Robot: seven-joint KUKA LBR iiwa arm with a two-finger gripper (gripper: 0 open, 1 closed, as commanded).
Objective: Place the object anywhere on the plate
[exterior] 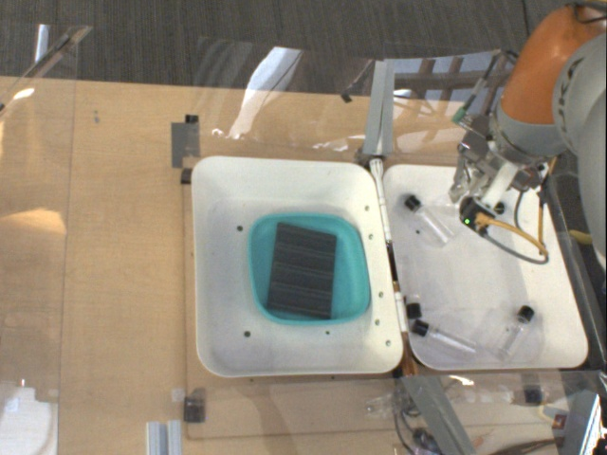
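The arm reaches in from the right side, and its gripper hangs over the upper part of the right bin. It is not possible to tell whether the gripper grasps something or not, because this part is small and mixed with cables.

In the right bin lie three small clear vials with black caps. One vial lies near the upper left corner of this bin, just beside the gripper and a little below it on the left. A second vial lies near the lower left edge, with its cap toward the wall between the bins. A third vial lies in the lower right part, tilted, with its cap on the upper end. The second and third vials are well apart from the gripper.

In the left bin a teal plate sits near the middle. On the plate rests a dark ribbed block, a flat rectangle that covers most of its centre.
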